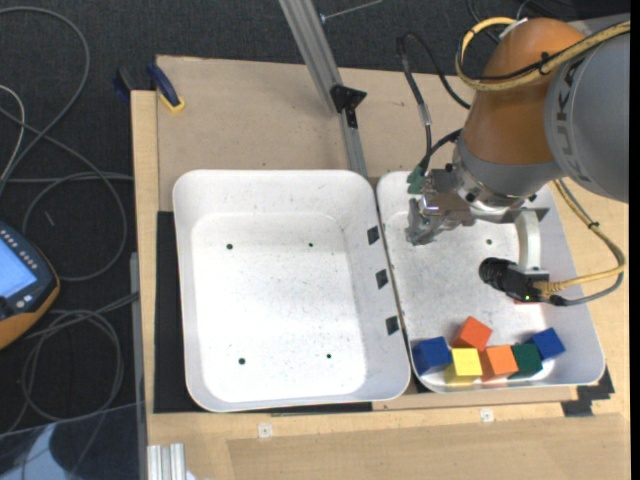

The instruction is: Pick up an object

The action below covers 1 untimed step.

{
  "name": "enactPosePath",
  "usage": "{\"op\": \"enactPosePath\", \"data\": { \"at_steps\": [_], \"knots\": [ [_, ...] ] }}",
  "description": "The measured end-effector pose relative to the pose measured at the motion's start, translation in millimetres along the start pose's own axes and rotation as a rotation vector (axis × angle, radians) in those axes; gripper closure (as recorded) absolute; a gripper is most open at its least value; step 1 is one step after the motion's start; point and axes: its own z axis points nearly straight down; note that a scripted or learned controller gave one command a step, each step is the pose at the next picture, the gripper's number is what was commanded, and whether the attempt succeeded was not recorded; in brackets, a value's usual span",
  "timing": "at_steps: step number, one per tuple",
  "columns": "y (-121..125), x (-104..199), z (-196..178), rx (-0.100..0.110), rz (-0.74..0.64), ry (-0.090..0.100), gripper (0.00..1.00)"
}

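Several small blocks lie along the front edge of the right bin (440, 278): a blue block (431, 353), a yellow block (466, 363), an orange block (476, 332) behind it, another orange block (497, 362), a green block (526, 357) and a second blue block (547, 343). My gripper (422, 230) hangs over the back left part of the right bin, well behind the blocks. Its metal fingers point down and left, and nothing shows between them.
The left bin (200, 208) sits beside the right one, with small black clips (381, 278) along the shared wall. A slanted metal rail (320, 63) crosses the bench behind the bins. A black cable fitting (505, 276) hangs from the arm above the right bin.
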Motion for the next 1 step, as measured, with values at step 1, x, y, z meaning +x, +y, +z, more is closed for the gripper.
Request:
{"op": "enactPosePath", "data": {
  "at_steps": [1],
  "knots": [
    [2.0,46.0,-4.6,-0.002,0.001,-0.002,1.00]
  ]
}}
